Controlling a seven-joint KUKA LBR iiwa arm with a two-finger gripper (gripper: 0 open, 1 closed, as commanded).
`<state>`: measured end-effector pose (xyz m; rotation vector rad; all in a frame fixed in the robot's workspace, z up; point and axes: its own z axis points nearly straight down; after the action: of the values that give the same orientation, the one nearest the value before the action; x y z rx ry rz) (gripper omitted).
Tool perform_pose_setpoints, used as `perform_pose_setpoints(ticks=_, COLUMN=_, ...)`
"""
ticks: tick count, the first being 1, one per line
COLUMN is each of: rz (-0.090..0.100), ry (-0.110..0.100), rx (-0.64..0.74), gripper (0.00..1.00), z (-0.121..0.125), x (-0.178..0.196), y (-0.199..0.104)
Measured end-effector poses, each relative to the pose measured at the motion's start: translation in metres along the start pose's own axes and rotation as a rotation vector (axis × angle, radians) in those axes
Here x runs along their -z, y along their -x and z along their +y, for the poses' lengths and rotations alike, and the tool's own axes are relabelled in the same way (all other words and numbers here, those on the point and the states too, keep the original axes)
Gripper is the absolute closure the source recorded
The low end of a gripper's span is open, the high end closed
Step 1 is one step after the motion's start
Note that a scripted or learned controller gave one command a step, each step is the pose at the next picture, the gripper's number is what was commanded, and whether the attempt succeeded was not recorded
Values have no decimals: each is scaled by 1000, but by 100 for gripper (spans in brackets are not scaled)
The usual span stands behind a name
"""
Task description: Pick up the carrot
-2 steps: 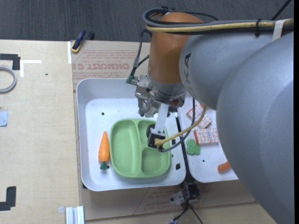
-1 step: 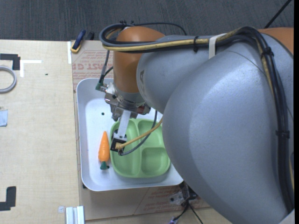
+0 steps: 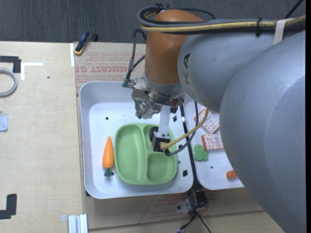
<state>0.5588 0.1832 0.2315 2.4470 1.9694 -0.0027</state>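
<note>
My own arm [image 3: 252, 81] covers most of the view's right half and hides the greater part of the far bin [image 3: 214, 171]. My pincer [image 3: 145, 109] sits under the orange band at my wrist, seen from above as a knot of metal, and I cannot tell whether it is released or clenched. Nothing shows in its grasp.

The carrot [image 3: 108, 154] lies lower in the view and to the left of my pincer, well apart from it. It rests on the floor of the nearer bin [image 3: 87, 130], between that bin's left wall and a green divided dish [image 3: 138, 154], just beside the dish's rim, with its green end pointing toward the bottom of the view. The dish lies directly below my pincer in the view, and my wrist's gear covers part of its upper right compartment.

To the right of my pincer, past a dark cable, two red-and-white patterned packets [image 3: 212, 132] peek out from the far bin, with a small green ridged piece [image 3: 200, 153] below them and an orange scrap [image 3: 231, 174] cut off by my arm. What these are is hard to make out. Above and left of my pincer, outside the bins, a small blue-and-yellow thing [image 3: 81, 41] lies at the edge of the cardboard.
</note>
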Motion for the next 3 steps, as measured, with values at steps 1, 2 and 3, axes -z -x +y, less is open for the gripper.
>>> perform_pose_setpoints(ticks=1, rz=0, ry=-1, rx=-66, gripper=100, z=-34, x=-30, y=-39)
perform_pose_setpoints(ticks=2, rz=0, ry=0, rx=-52, gripper=100, z=-17, x=30, y=25)
perform_pose_setpoints(ticks=3, rz=0, ry=-2, rx=-198, gripper=100, z=-70, x=-57, y=-32)
